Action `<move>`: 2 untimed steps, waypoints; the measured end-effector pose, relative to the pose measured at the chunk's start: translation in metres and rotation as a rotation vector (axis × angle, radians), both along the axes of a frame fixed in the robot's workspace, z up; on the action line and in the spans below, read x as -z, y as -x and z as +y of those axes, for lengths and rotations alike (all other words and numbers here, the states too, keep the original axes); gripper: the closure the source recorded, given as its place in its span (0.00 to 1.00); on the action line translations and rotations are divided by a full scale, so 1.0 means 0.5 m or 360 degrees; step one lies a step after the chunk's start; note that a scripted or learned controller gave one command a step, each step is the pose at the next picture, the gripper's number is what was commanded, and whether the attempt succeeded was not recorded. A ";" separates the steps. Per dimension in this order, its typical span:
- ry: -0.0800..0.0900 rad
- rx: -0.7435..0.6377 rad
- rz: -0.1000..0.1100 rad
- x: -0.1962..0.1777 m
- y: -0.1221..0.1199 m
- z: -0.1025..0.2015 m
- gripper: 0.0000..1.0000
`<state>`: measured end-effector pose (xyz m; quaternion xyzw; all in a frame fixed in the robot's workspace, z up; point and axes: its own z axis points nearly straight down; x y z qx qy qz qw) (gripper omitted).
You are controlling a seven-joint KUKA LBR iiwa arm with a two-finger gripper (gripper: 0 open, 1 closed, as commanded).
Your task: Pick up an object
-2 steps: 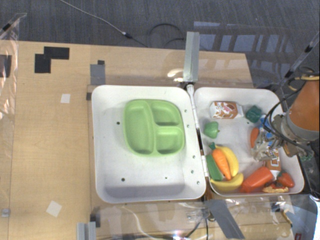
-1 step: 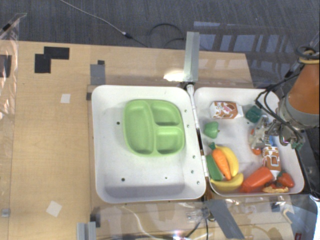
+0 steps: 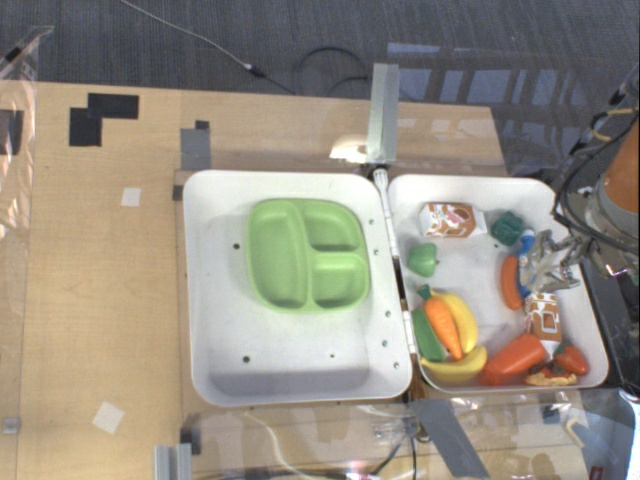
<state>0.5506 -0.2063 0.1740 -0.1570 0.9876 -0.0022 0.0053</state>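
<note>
Orange sausage (image 3: 511, 282) just beside claw (image 3: 546, 264)

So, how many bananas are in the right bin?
2. One banana lies near the bin's middle, against the toy carrot. The other banana curves along the front wall of the right bin. More could be hidden under the pile.

left bin (image 3: 200, 298): green tray (image 3: 305, 253) | right bin (image 3: 470, 190): toy food, gripper (image 3: 545, 263) above
</note>
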 end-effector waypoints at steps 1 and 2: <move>-0.0003 0.0224 -0.0011 -0.205 -0.148 0.006 1.00; 0.0003 -0.0277 -0.0004 0.148 -0.096 0.002 1.00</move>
